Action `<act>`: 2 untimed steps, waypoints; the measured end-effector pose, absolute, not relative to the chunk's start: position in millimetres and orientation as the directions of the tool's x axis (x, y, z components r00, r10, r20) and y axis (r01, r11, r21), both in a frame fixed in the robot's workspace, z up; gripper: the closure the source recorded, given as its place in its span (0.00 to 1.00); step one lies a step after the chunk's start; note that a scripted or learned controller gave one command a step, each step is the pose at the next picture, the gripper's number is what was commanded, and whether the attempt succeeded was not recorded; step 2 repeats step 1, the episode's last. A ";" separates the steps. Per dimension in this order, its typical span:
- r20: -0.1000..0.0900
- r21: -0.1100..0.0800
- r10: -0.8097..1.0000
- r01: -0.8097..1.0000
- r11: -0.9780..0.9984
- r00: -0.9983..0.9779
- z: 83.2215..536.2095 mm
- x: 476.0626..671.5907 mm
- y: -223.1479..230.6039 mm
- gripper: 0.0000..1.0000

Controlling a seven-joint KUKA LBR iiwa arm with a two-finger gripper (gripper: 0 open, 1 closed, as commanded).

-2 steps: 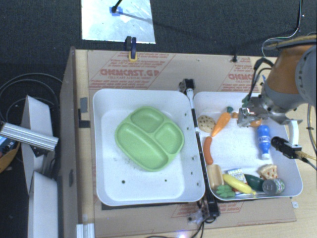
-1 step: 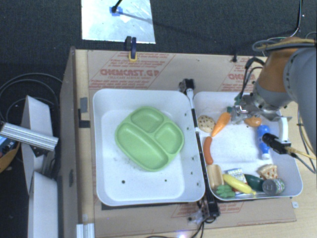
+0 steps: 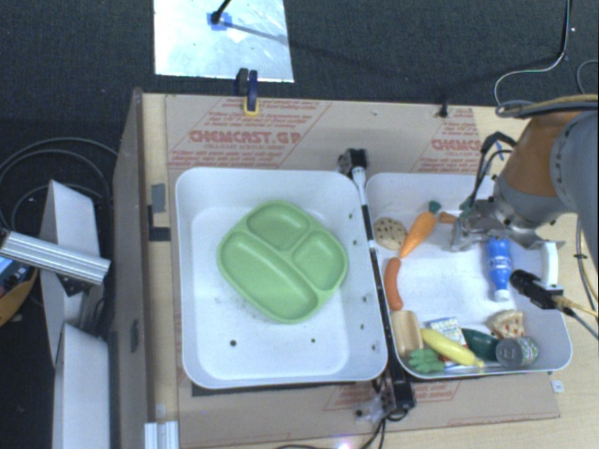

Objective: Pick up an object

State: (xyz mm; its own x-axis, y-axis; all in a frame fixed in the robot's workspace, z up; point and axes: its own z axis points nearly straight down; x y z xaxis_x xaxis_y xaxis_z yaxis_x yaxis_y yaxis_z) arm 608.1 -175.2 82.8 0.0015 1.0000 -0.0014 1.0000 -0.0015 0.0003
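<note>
Gripper [image 3: 465, 235] sits low in the right bin [image 3: 562, 344], beside the carrot [image 3: 418, 233] and blue bottle [image 3: 498, 267]; I cannot tell its state. Toys crowd the near edge, probably slid there. Green divided plate [image 3: 284, 262] occupies the left bin [image 3: 201, 204].

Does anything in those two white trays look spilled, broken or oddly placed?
Nothing looks spilled or broken. The green divided plate sits askew in the left bin, and the toy food is crowded along the right bin's edges.
</note>
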 end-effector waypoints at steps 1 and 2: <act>-0.002 0.004 1.000 1.000 0.007 -0.007 95.5 610.2 -173.0 1.00; -0.002 0.004 1.000 1.000 0.007 -0.007 95.5 610.2 -173.0 1.00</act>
